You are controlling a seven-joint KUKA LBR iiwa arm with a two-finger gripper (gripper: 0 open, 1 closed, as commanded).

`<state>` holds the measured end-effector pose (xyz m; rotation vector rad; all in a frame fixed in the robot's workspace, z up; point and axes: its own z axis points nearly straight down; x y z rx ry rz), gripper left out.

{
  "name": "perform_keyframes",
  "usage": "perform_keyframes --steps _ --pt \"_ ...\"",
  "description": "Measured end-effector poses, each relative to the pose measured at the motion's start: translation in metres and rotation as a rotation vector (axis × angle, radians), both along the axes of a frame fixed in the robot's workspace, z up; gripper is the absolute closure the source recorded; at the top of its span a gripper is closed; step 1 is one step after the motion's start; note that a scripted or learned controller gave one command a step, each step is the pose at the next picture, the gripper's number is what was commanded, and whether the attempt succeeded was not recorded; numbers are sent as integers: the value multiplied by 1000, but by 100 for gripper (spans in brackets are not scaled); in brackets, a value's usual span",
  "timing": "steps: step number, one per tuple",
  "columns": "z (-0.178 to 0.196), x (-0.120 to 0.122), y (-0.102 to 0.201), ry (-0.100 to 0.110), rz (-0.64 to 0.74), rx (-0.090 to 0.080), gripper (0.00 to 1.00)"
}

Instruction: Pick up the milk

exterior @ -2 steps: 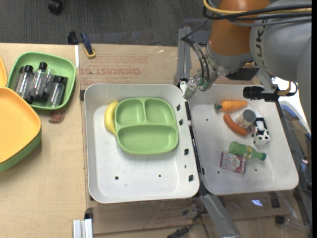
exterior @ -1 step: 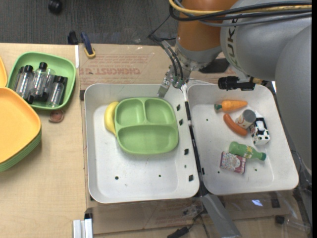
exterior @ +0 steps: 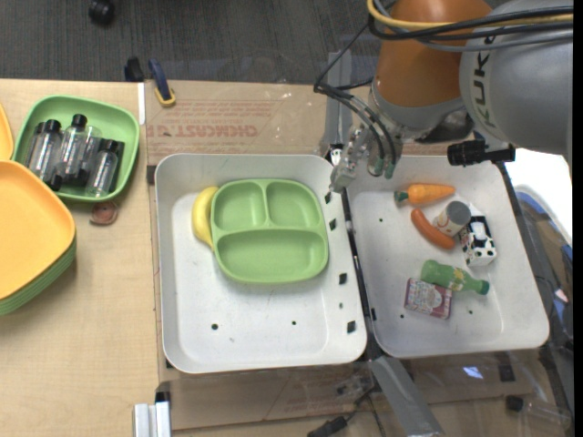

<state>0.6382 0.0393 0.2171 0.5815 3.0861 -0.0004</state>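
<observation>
1. Worktop (exterior: 73, 362): wood-coloured, carrying two white bins side by side. Landmark for all positions below: green divided plate (exterior: 269, 230), lying flat in the left bin (exterior: 182, 326).
2. Pink packet (exterior: 428, 298): flat in the right bin (exterior: 510, 335), right of the green divided plate and nearer the camera than its near edge.
3. Green bottle (exterior: 454, 277): on its side, right of the plate, level with its near edge, just behind the pink packet.
4. Milk (exterior: 480, 242): small carton with black-and-white cow patches, in the right bin, well to the right of the plate and level with its middle. Not gripped; well apart from the hand.
5. Grey-topped can (exterior: 455, 215): right of the plate, touching or just beside the milk on the plate's side.
6. Orange sausage-shaped piece (exterior: 433, 229): right of the plate, between it and the can.
7. Yellow item (exterior: 200, 215): partly tucked under the plate's left edge.
8. Carrot (exterior: 425, 192): right of the plate, level with its far edge.
9. Hand (exterior: 364, 159): hanging off the plate's far right corner, over the seam between the bins. Spread or pressed together: cannot tell. Nothing seen gripped.
10. Stack of orange plates (exterior: 32, 235): far left of the plate, outside the bins.
11. Green tray (exterior: 127, 144) of vials (exterior: 73, 153): left of the plate and farther back.
</observation>
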Motion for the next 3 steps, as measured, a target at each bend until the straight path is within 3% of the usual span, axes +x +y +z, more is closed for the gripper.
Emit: perform_keyframes --steps 1,2,3 --pt "16 5 -37 -2 -414 -1 100" --pt "-12 1 4 1 -344 -1 100" --pt "-5 -12 -32 0 -123 0 100"
